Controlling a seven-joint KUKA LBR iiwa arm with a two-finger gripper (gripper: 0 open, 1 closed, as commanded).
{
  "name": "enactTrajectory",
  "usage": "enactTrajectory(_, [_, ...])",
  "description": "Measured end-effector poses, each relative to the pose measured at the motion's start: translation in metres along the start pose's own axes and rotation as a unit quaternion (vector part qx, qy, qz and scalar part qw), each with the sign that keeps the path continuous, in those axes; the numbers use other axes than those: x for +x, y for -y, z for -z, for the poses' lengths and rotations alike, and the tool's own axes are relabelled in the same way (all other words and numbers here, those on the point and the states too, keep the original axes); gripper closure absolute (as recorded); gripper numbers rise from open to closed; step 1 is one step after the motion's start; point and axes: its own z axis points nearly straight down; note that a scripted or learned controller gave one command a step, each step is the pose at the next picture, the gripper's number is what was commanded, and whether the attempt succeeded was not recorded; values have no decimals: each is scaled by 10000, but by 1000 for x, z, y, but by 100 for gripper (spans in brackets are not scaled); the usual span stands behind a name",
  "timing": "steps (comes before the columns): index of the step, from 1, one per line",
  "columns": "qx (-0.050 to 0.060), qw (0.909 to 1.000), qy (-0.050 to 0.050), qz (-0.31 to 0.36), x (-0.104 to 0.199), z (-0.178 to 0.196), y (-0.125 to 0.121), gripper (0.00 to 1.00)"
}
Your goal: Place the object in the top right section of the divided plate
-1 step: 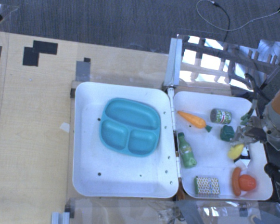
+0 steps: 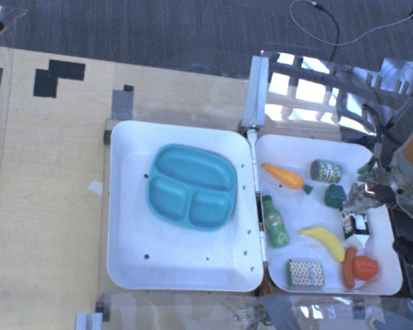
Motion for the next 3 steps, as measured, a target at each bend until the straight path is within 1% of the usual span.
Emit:
enactTrajectory(1, [12, 9915, -17, 1298, -48, -40, 25, 100])
enactTrajectory(2, [-5, 9449, -14, 3274, -35, -50, 25, 100])
enactTrajectory(3, [-8, 8685, -20, 4957, 40, -39, 32, 100])
